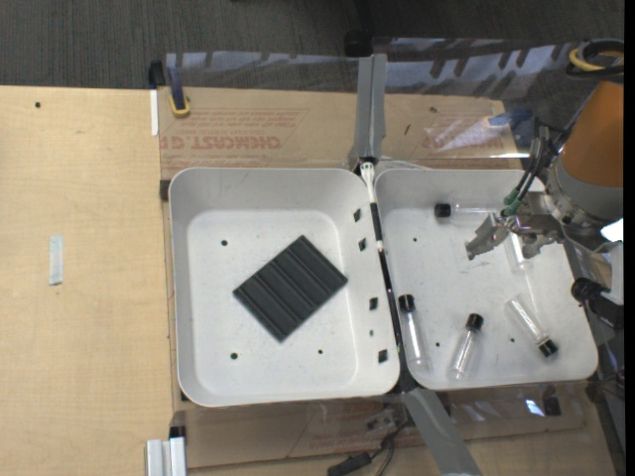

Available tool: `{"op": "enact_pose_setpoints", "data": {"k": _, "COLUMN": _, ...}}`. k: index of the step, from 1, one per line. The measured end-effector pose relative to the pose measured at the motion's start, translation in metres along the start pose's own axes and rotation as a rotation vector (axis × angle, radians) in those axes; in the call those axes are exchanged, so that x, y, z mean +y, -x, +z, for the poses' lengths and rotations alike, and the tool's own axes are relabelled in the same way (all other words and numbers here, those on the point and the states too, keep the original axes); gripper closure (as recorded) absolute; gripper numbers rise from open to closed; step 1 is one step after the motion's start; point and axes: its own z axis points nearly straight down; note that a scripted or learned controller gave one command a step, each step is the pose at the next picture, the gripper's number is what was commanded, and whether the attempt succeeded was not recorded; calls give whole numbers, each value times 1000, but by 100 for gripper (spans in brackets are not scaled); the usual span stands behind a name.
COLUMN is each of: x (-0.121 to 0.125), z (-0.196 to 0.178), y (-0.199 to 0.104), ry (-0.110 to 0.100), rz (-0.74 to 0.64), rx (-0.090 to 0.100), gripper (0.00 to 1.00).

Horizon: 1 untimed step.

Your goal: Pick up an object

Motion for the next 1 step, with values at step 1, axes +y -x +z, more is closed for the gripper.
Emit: {"op": "enact_pose_setpoints", "data": {"k": 1, "x": 80, "z": 62, "y": 44, "ry": 3, "rz": -55, "rx": -1, "gripper": 0}}
